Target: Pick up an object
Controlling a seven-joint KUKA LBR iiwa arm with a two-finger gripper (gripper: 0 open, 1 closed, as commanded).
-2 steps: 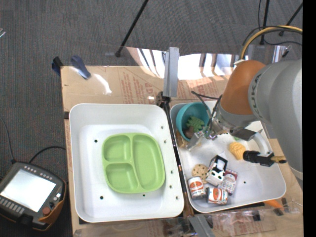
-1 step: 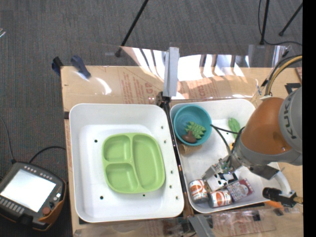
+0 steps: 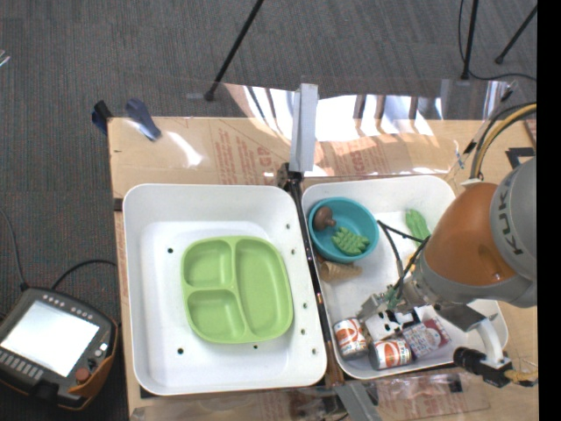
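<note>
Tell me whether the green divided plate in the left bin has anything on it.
Empty. The green divided plate lies flat in the left bin, and all three compartments show bare green.

Two red-labelled cans (image 3: 372,346) are lying on their sides at the right bin's near edge, beside a pouch (image 3: 427,336); a teal bowl (image 3: 326,239) is sitting farther back.

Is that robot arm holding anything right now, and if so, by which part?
It cannot be told. The gripper is down in the right bin just above the cans, but the arm's wrist hides whether anything sits between the jaws.
</note>
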